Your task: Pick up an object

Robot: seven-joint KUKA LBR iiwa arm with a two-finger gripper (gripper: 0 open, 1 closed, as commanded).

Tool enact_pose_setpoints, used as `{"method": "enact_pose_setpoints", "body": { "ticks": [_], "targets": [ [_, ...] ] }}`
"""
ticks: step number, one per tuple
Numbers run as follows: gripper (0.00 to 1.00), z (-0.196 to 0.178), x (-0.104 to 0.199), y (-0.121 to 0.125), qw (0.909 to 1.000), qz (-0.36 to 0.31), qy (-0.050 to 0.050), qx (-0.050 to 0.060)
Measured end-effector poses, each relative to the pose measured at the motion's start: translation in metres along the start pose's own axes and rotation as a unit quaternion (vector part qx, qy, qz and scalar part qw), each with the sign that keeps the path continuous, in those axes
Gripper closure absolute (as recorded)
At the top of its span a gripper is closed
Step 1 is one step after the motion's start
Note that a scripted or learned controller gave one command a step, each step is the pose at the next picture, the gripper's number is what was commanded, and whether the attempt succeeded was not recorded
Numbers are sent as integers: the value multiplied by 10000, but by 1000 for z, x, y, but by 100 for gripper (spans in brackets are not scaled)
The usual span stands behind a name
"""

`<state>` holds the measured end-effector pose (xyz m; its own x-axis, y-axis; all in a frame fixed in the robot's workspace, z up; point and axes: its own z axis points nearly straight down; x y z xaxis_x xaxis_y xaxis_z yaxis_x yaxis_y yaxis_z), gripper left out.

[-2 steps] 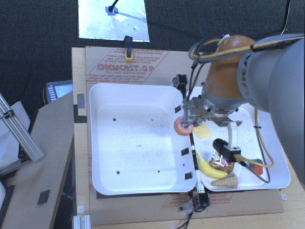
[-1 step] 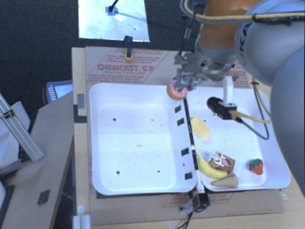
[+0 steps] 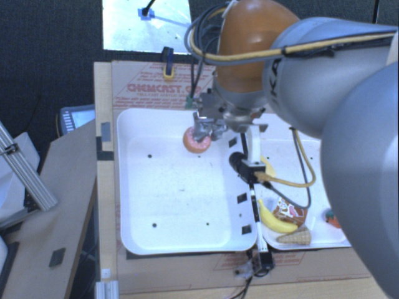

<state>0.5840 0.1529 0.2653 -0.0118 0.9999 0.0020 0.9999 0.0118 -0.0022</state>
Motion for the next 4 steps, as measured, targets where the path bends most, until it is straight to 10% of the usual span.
{"method": "enact_pose_setpoints", "body": {
  "ticks": [1,2,3,4],
  "targets": [
    [100,-177,54,21,9999,5,27,-112],
    [100,-36,83,-1,10000,15,-24,55],
    [100,42,83,-88,10000,41,-26,61],
    [0,37,82,-82,10000,55,-9,-9]
  ]
}}
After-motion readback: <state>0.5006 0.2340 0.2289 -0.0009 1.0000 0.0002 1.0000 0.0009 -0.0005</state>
